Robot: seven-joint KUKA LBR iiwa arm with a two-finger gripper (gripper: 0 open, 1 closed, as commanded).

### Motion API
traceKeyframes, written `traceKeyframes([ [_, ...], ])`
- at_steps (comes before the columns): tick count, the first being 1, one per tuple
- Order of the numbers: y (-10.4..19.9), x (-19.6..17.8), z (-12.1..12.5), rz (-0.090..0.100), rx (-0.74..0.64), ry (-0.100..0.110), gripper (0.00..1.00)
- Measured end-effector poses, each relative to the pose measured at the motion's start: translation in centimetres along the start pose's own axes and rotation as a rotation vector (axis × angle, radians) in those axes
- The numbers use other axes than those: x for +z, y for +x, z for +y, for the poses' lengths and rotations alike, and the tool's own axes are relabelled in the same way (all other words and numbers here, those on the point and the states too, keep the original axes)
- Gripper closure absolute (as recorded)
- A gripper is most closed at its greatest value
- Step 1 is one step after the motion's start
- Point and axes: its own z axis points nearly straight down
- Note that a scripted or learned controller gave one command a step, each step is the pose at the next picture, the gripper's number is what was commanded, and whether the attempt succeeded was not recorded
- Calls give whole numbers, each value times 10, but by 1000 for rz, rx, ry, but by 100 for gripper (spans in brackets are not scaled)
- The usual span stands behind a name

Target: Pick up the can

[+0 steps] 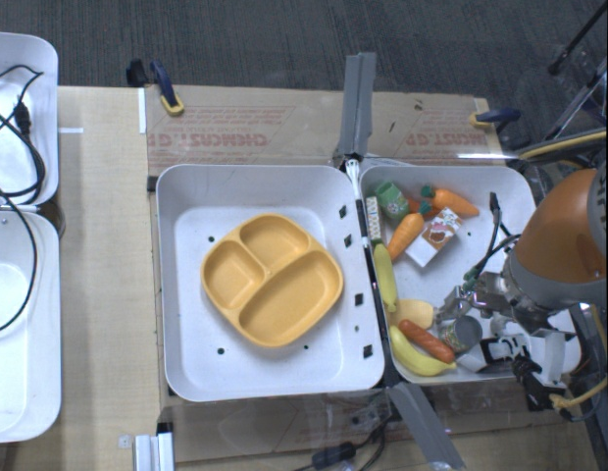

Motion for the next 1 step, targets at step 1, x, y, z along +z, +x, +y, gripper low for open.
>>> traceKeyframes([
  [1,-1,-5,0,1,5,5,100],
])
